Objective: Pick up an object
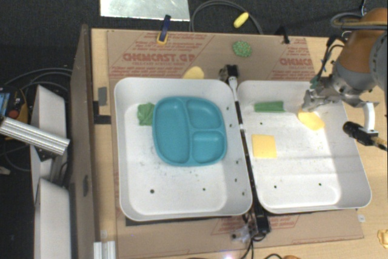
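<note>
Yellow lump (311, 121) lay near the far right corner of the right bin (339, 191), and the gripper (315, 100) hung just above its far edge, presumably lined up to take it (whether its fingers were spread I could not tell).

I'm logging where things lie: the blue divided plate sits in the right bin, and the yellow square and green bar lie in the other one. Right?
Not quite. The camera view shows the blue divided plate in the left bin; the yellow square and green bar lie in the right bin.
</note>
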{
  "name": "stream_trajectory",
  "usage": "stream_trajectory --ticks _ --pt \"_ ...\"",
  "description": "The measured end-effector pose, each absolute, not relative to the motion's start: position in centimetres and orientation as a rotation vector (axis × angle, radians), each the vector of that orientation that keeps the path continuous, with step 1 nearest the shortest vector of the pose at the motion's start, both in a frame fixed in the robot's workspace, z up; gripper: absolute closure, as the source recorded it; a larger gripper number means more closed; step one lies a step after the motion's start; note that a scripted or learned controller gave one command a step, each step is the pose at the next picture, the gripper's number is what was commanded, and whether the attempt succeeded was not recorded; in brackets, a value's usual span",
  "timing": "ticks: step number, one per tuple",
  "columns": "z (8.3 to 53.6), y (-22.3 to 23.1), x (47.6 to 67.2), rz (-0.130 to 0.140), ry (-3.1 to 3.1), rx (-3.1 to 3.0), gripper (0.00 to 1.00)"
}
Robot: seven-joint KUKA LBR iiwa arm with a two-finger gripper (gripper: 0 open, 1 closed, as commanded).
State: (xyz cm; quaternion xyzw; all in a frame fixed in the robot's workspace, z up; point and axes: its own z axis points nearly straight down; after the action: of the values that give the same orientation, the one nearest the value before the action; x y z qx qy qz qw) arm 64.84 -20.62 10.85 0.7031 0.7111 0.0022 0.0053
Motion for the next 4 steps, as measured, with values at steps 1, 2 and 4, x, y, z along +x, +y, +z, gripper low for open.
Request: stream_trajectory --ticks 1,2,4 --pt "10.8 -20.6 64.8 0.005 2.228 2.200 0.00" --pt "11.8 -20.7 62.8 -0.001 2.222 2.219 0.00" --pt "8.4 -8.4 64.1 0.007 2.237 2.206 0.00"
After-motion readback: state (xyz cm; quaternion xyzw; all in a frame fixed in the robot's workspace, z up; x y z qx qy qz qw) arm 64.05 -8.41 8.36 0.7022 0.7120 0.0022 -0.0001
